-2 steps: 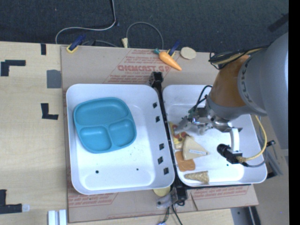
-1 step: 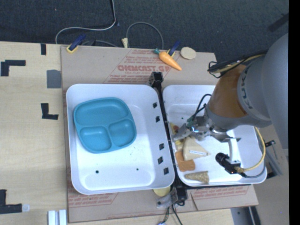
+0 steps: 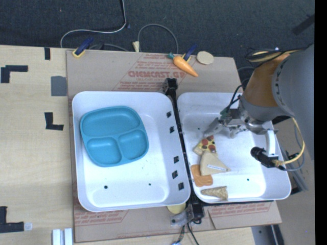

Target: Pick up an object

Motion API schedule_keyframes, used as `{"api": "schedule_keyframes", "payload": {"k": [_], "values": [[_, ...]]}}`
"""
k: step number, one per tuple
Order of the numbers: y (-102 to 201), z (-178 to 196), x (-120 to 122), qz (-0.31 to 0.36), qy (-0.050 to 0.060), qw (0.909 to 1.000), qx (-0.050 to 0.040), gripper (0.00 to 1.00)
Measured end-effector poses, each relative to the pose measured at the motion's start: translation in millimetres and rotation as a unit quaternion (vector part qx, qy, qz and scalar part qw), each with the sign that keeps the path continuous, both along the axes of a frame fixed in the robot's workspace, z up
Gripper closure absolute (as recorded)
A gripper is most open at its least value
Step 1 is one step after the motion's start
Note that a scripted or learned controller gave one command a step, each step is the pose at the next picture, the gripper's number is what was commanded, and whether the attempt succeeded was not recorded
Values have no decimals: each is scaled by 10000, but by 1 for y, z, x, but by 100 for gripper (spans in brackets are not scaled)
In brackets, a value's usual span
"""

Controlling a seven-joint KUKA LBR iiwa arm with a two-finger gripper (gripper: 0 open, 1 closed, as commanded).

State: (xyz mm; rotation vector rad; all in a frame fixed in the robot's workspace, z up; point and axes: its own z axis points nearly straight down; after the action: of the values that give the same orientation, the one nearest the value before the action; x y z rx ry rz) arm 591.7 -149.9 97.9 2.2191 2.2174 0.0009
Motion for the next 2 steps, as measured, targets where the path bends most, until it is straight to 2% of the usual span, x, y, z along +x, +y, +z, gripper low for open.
{"api": "schedule_keyframes", "payload": {"k": [1,2], "values": [[34,-11,-19,14,-19,10000,-18,0],[32,0,-18,4,-28,10000,-17,100]]}}
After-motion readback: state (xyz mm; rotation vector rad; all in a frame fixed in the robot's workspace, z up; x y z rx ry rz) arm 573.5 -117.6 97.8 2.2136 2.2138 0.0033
